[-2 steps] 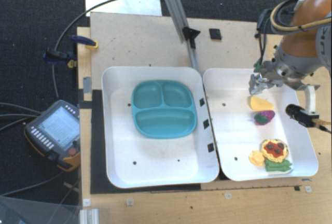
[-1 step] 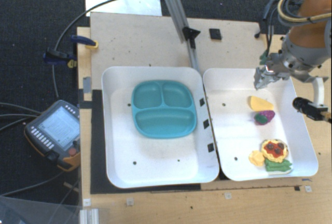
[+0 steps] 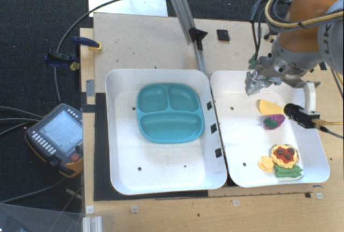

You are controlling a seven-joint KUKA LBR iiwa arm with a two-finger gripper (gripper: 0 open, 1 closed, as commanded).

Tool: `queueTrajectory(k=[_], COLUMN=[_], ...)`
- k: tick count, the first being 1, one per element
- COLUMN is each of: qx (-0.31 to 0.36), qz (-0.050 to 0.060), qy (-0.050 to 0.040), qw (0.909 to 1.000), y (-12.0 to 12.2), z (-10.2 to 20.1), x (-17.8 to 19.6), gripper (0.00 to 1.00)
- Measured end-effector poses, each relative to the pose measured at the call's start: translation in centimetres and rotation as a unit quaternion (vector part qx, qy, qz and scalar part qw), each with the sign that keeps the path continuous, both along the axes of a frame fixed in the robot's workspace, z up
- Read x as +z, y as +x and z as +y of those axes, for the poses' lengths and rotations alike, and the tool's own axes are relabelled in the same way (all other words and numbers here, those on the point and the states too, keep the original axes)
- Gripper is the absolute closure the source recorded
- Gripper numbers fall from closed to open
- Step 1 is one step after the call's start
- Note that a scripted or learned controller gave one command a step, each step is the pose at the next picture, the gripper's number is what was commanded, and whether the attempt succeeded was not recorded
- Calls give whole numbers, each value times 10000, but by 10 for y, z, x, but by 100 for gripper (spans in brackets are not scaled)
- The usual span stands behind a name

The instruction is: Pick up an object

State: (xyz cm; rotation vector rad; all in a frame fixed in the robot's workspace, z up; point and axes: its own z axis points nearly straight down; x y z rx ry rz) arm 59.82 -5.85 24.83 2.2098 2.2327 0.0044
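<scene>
**Gripper low over the right bin, toys lying beside it**

The arm (image 3: 309, 16) reaches in from the right, and its gripper (image 3: 257, 85) hangs over the far left part of the right bin (image 3: 236, 134). The fingers are small and grey against the white floor; whether they are spread or closed cannot be told, and nothing can be seen between them.

The nearest toy is a yellow wedge (image 3: 269, 107), pale and flat like a slice of cheese. It lies just right of the gripper and a little nearer the camera, apart from it. Its long axis runs roughly left to right, dipping slightly toward the right.

A small purple piece with a green patch (image 3: 273, 121) lies just below the wedge, touching or almost touching it; its shape is too small to make out. Farther toward the near right corner sits a cluster: a round pizza (image 3: 284, 155) with red topping, a yellow bit (image 3: 266, 164) at its left and a green leaf (image 3: 288, 172) under it, its long axis lying left to right.

The left bin (image 3: 121, 134) holds a teal plate (image 3: 170, 113) with three compartments, lying flat near its middle.
</scene>
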Motion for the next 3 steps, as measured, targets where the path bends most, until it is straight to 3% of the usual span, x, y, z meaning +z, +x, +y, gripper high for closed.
queueTrajectory(k=[2, 3], qx=[-12, -6], qz=[16, 12], qy=[-4, -1], qw=[10000, 10000], y=[-44, -52], z=[99, 143], x=[-9, -21], gripper=[100, 100])
